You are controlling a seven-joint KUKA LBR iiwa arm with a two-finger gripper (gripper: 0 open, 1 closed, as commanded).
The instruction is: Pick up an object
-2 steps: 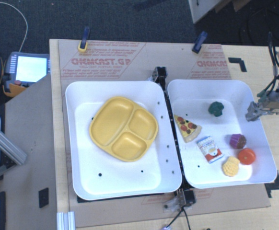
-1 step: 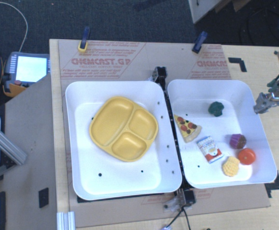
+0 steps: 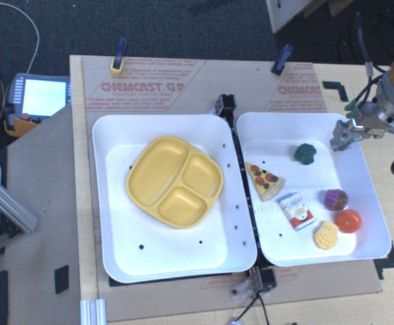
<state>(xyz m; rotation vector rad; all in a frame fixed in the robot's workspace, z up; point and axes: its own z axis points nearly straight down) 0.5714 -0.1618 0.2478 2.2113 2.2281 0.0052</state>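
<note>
The right bin (image 3: 368, 181) holds a dark green broccoli piece (image 3: 305, 153), a pizza slice (image 3: 265, 179), a small red and white carton (image 3: 296, 210), a purple item (image 3: 336, 199), a red tomato (image 3: 348, 221) and a yellow corn piece (image 3: 325, 235). My gripper (image 3: 346, 135) hangs at the bin's upper right edge, right of the broccoli and apart from it. I see nothing between its fingers.
The left bin (image 3: 109, 202) carries a yellow divided plate (image 3: 174, 181). Clamps sit between the bins at the top (image 3: 225, 104) and the bottom (image 3: 261, 278). Blue clips (image 3: 281, 58) hold the cardboard base at the back.
</note>
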